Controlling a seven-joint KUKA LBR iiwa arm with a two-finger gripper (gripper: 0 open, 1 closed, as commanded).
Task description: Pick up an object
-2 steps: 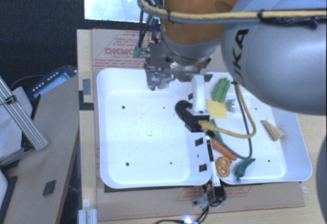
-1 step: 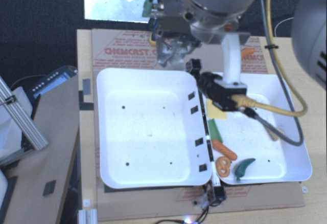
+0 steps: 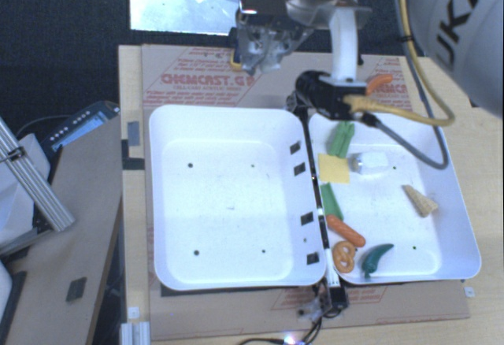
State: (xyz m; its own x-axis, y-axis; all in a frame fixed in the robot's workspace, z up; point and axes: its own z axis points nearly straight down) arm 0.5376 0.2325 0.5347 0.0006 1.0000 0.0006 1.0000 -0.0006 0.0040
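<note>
The right bin [image 3: 453,237] holds several small items. A green stick [image 3: 341,139] lies at its back, with a yellow square [image 3: 333,169] and a pale clear object [image 3: 370,163] just in front of it. Nearer the front lie a second green piece [image 3: 331,199], an orange carrot [image 3: 346,231], a pretzel [image 3: 344,256] and a dark teal pepper [image 3: 376,257]. A tan wedge [image 3: 420,199] sits at the right. My gripper [image 3: 258,52] hangs high, behind the back edge of the left bin [image 3: 228,119], with nothing seen in it.
A black fitting [image 3: 323,95] with a yellow cable [image 3: 394,113] overhangs the right bin's back left corner. An orange piece [image 3: 379,82] lies just behind that bin. Black clips [image 3: 303,170] line the divide between the bins. Cardboard [image 3: 197,79] lies under both.
</note>
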